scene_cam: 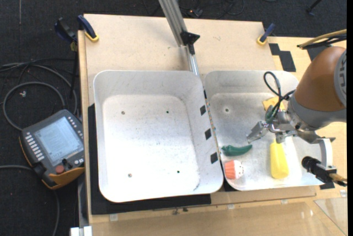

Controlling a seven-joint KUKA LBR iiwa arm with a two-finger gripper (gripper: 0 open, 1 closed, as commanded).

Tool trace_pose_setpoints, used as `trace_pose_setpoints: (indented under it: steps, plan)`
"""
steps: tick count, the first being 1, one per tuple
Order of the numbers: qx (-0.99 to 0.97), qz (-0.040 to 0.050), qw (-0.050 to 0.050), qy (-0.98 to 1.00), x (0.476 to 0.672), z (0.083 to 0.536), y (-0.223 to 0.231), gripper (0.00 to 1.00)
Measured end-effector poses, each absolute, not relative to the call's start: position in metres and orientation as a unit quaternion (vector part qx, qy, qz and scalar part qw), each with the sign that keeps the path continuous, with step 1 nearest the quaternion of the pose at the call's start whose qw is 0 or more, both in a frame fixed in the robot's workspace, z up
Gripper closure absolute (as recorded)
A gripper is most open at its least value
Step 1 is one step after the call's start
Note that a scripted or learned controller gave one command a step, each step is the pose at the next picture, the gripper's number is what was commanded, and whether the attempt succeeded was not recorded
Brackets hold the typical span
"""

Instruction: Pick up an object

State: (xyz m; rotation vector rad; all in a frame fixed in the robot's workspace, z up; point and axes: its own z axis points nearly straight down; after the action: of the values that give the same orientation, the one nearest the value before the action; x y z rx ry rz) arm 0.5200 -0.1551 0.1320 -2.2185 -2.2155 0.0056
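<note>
Dark carpet strewn with cables surrounds a pale wooden surface [143,44], clamped at its far corners, and a teach pendant [52,144] lies on the floor off to the left. Two shallow white bins sit side by side on the wood, their inner rims touching. From where I stand, the left bin [110,91] shows just a scuffed, speckled floor with four small holes. The right bin [231,86] holds all the objects. A long yellow piece [279,161] lies along the near right part of its floor, close to upright in the view. A dark green curved piece [236,149] lies near the middle of the near half, and a small white-and-orange block [234,170] sits just nearer than it, close to the bin's near rim. A second bit of yellow [269,103] peeks out under the wrist cabling farther back.

The arm [322,86], grey with its orange band, comes in from the right over that bin. Its jaws [263,129] hang above the bin floor between the green piece and the long yellow one, spread apart, with nothing between them. A slanted metal pole [168,0] rises behind the bins.
</note>
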Motion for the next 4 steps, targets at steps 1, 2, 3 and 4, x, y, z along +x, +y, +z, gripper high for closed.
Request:
trace_pose_setpoints:
  steps: [1,2,3,4]
  plan:
    - [-0.707,-0.0003,-0.001,-0.707,0.521,0.095,-0.155,0.00]
    - [-0.707,-0.0010,-0.001,-0.707,0.521,0.106,-0.155,1.00]
    - [-0.708,-0.0008,-0.002,-0.706,0.515,0.156,-0.162,1.00]
    - [-0.706,-0.0013,-0.003,-0.708,0.527,0.207,-0.165,1.00]
